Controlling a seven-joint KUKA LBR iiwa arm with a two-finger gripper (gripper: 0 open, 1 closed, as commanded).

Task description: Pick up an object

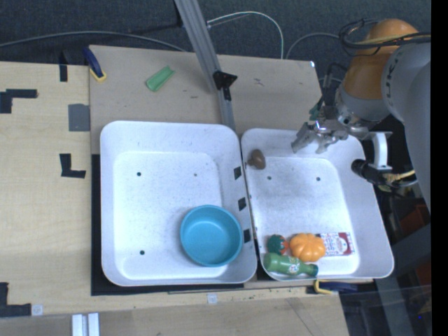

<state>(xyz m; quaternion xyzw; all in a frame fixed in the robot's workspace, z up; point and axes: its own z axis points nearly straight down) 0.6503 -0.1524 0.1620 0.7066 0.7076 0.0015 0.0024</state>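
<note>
In the camera view, the gripper (pixel 316 138) hangs over the upper rim of the right bin (pixel 364 208), nothing between its fingers; whether they are spread cannot be told. A small brown object (pixel 257 159) lies at that bin's upper left; an orange toy (pixel 306 246) and green toy (pixel 288 263) sit along its lower edge. A blue bowl (pixel 211 234) rests in the left bin (pixel 126 159). The approach seems underway; next it must descend onto one item.

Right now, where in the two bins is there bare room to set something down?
Left white bin: bare floor above and left of the round blue bowl. Right white bin: bare middle, between the small brown lump and the near-edge crowd of orange pumpkin-shaped toy, green toy and red-and-white packet.
</note>
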